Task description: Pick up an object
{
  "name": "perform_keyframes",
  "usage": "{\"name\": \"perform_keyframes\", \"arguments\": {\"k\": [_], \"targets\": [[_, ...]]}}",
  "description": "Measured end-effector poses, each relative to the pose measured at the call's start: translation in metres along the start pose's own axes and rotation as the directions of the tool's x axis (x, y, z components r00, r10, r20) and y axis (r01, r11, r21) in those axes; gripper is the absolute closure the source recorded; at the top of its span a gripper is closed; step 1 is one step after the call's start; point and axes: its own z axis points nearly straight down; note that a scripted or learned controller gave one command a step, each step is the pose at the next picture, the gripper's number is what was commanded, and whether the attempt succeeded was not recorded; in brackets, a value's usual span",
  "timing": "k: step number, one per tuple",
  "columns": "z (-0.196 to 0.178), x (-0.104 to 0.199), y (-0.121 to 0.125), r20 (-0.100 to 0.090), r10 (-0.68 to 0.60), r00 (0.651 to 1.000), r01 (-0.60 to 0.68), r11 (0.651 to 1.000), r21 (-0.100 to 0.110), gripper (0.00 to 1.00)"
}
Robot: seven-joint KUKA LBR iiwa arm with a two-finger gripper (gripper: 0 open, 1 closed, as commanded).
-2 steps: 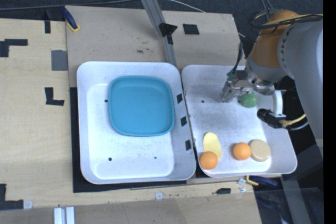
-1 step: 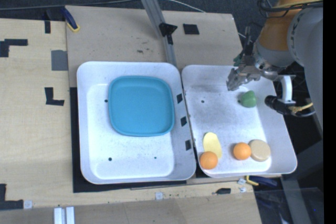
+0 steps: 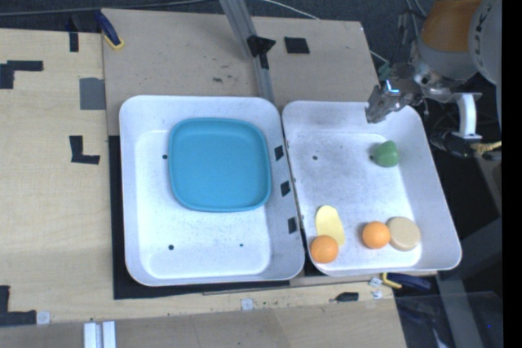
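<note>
A: Left bin [image 3: 134, 200]?
B: One blue plate [image 3: 218, 164].
A: Right bin [image 3: 342, 130]?
B: Front edge: orange ball [image 3: 324, 248], yellow piece [image 3: 329, 221], orange ball [image 3: 375, 235], beige disc [image 3: 404, 232]. Farther back: green object [image 3: 384, 153]. End effector [image 3: 380, 106] over the far edge, grip state cannot be told.

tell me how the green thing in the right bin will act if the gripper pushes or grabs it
The green object looks small and rounded, so it will probably roll or skid on the smooth floor of the right bin if nudged. It lies apart from the other pieces, so a push likely sends it toward the wall. The gripper hovers nearby.
</note>
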Motion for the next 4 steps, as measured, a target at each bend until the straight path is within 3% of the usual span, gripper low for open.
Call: {"name": "perform_keyframes", "arguments": {"k": [1,4], "targets": [[-0.001,0.000,0.000,-0.001,0.000,1.000,0.000,1.000,0.005,1.00],[0.018,0.165,-0.014,-0.002,-0.004,1.000,0.004,1.000,0.006,1.00]]}}
